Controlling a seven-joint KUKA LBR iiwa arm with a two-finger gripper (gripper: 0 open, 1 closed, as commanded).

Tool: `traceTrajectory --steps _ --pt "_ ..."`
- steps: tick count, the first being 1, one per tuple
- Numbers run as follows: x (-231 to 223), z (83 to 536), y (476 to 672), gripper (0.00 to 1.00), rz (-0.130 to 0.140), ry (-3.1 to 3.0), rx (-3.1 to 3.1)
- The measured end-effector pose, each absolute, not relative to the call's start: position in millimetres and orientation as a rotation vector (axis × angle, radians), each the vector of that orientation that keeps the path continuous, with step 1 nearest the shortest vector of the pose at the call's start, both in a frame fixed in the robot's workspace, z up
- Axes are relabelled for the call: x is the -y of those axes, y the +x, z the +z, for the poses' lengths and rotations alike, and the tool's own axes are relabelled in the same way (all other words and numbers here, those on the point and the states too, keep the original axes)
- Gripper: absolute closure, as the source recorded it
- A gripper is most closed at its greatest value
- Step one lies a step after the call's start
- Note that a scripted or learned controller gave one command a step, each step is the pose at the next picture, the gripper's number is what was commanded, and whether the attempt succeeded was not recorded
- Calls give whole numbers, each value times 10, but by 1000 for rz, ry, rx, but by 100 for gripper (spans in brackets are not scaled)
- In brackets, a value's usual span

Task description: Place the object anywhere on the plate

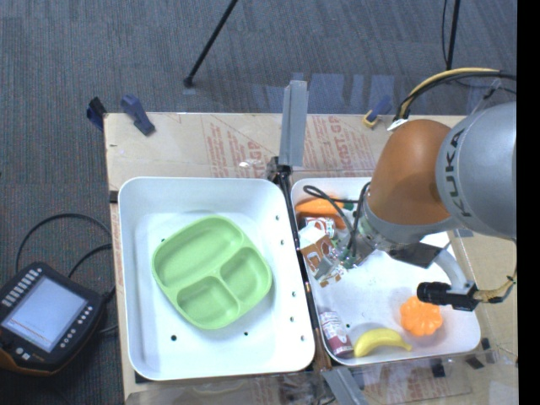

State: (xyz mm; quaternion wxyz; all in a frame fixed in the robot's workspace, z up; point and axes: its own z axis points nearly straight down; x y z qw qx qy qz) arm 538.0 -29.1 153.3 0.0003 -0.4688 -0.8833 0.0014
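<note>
A light green plate (211, 271) with three compartments lies in the left white bin (139, 226), and nothing rests on it. My gripper (339, 257) is low in the right bin (462, 332), at its left side. It sits right against a small brown-and-white carton (312, 251). The bulky wrist and orange band hide most of the gripper from above. Whether the carton is held cannot be made out.
The right bin also holds an orange item (317, 207) and a red-and-white packet (318, 225) at the back left. A dark red can (335, 331), a banana (381, 341) and an orange pepper-like toy (420, 316) lie along its front. A grey post (294, 125) stands behind the bins.
</note>
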Motion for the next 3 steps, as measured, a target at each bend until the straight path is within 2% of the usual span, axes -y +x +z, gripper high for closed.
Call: traceTrajectory --steps 1,2,3 --pt "12 2550 5352 100 8 -1706 2631" --pt "-491 1824 5070 100 11 -1645 2666" --pt "-1111 1824 6413 100 10 -1737 2612"
